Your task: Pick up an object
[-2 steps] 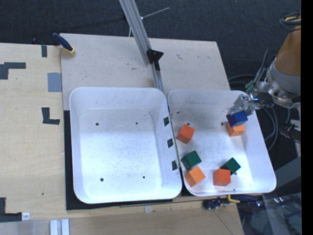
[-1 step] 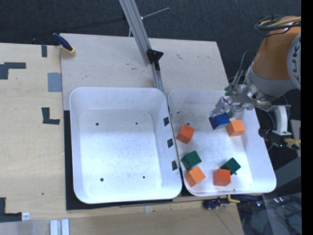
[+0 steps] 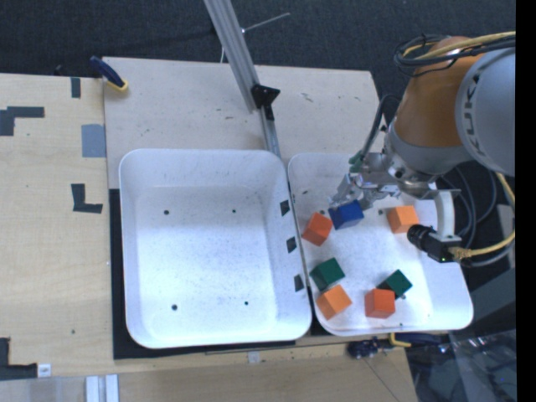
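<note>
Bench (image 3: 50,224) with tape marks, no readable writing. Left bin (image 3: 201,167), then right bin (image 3: 448,300) with orange, green and red blocks. Gripper (image 3: 352,198) sits just above the blue block (image 3: 346,215); whether it grips, I cannot tell.

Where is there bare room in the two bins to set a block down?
The left bin offers bare floor from wall to wall. In the right bin the blocks crowd the middle: blue block, orange blocks and green blocks. A small bare patch lies between them, near the bin's right wall.
</note>
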`<action>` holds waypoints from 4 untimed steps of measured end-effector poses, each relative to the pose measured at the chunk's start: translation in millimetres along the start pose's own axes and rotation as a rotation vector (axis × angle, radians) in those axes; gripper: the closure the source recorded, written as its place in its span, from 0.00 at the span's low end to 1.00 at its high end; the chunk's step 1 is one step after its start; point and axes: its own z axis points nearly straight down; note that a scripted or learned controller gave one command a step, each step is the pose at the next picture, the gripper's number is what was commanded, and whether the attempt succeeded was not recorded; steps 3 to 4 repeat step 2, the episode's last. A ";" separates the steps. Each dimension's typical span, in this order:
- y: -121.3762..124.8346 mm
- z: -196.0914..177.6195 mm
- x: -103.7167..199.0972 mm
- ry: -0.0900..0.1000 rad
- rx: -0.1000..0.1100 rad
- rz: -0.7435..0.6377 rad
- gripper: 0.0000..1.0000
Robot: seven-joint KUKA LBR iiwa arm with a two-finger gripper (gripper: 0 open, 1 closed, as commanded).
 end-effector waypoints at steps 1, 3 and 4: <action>-4.0 -7.9 60.7 0.000 -0.002 -0.003 1.00; -12.1 2.6 114.2 -0.001 0.000 -0.001 1.00; -12.1 2.6 114.2 -0.001 0.000 -0.001 1.00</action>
